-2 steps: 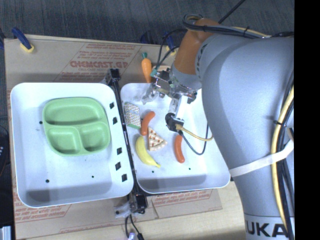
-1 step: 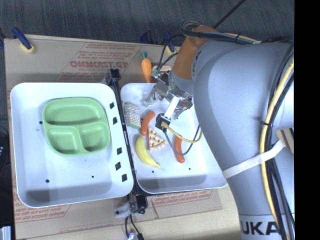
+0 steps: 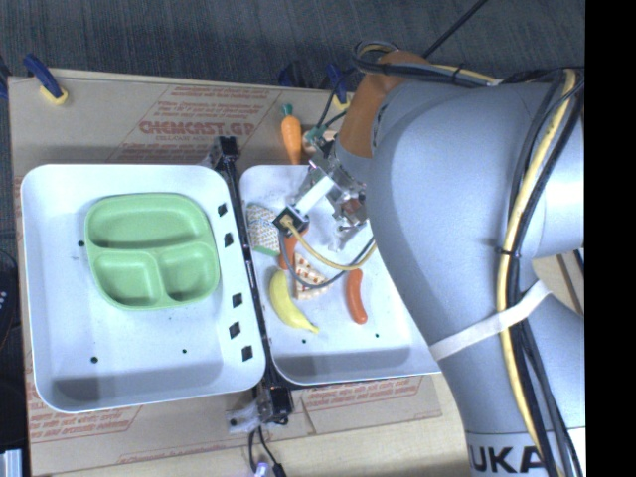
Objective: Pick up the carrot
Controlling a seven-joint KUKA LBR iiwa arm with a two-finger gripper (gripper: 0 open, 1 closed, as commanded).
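Presently, approach step: my tool (image 3: 343,205) hangs over the right bin (image 3: 348,361), clenched or released I cannot tell; next, reach the carrot (image 3: 289,139) beside its far rim.

One fixed cam sat above bench (image 3: 149,117), looked down at a slant, mid-range. Frame took in both bins: right bin (image 3: 383,341) under gripper (image 3: 346,207), left bin (image 3: 40,266) beyond gripper, opposite arm (image 3: 467,197).
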